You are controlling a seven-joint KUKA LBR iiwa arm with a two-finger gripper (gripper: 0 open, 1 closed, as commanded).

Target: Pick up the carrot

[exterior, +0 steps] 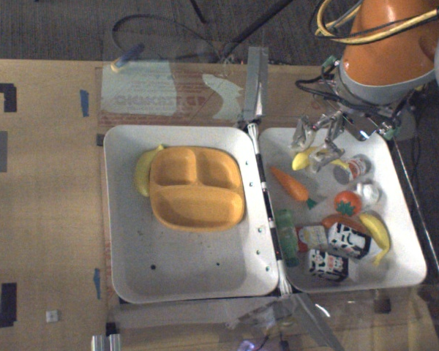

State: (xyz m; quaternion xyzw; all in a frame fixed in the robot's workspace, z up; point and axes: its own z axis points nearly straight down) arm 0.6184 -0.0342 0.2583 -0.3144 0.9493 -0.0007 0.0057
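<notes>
The carrot (290, 184) is orange with a green tip and lies at a slant in the left part of the right bin (404, 265). My gripper (318, 139) hangs over the back of that bin, up and to the right of the carrot and apart from it. Its fingers (301, 132) are spread, and nothing sits between them. A small yellow piece (301, 161) lies just below the fingers.
The right bin also holds a tomato (347, 202), a banana (375, 232), a green bottle (287, 237), two black-and-white cartons (349, 240) and a small can (357, 168). In the left bin (124, 254), an orange divided plate (196, 187) covers part of a yellow banana (142, 172).
</notes>
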